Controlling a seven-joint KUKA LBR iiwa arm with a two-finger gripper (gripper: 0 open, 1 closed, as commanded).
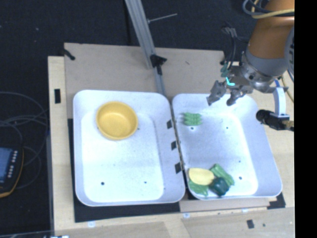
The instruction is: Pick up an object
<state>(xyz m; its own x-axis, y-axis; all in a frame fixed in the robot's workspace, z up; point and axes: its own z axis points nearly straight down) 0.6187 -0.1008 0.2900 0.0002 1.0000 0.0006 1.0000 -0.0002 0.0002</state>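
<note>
My gripper (222, 97) hangs open over the far edge of the right bin (247, 133), with nothing between its fingers. A small green ridged object (191, 118) lies in that bin's far left part, left of and below the gripper. At the bin's near edge sit a yellow lemon-like piece (199, 175), a green pepper-like piece (223, 173) and a dark green piece (219, 186), close together. A yellow bowl (117, 120) stands in the far left of the left bin (124, 172).
A grey metal post (143, 31) slants up from between the bins at the back. A black fitting (272, 118) juts over the right bin's right rim. Cables and a handheld pendant (9, 167) lie off the bench to the left.
</note>
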